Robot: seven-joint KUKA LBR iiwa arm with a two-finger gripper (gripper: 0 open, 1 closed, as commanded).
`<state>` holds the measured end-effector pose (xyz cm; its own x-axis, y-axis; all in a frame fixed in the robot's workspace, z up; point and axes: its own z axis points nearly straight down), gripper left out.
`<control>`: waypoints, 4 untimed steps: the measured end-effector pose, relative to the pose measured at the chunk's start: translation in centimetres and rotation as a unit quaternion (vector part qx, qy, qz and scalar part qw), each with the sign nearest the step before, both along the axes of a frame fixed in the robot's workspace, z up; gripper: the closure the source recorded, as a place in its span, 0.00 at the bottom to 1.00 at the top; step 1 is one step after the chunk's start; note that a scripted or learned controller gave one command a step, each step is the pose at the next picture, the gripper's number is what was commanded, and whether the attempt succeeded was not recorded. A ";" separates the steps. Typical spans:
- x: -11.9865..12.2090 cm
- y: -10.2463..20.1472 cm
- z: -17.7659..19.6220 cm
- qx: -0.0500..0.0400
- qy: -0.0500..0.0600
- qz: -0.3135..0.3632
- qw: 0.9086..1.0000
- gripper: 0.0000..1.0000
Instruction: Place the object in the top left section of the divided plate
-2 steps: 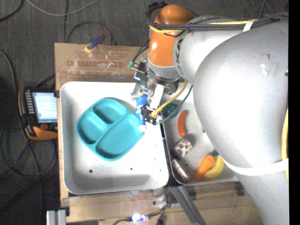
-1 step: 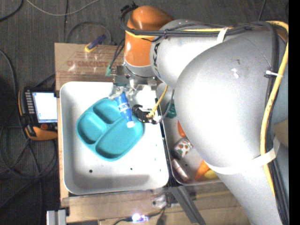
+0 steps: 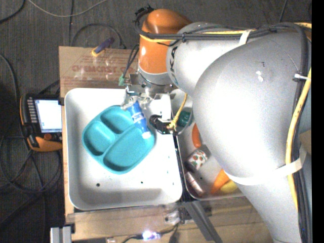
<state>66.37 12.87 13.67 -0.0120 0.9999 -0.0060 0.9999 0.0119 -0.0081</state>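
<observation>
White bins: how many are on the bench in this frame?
2. The left white bin lies open to view and holds the teal divided plate. The right white bin sits beside it, mostly hidden under the arm, with several small objects showing inside.

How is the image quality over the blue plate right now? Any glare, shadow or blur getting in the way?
Camera view: the blue divided plate is evenly lit and fairly sharp; the white bin around it is bright, nearly washed out; the gripper area over the plate's upper right edge is cluttered and soft, so its fingers are unreadable; the grey arm blocks most of the right bin; a small glare spot sits at the bottom edge.
</observation>
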 end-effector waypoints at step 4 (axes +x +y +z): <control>-12.7 4.3 3.0 0.003 0.001 0.173 0.985 1.00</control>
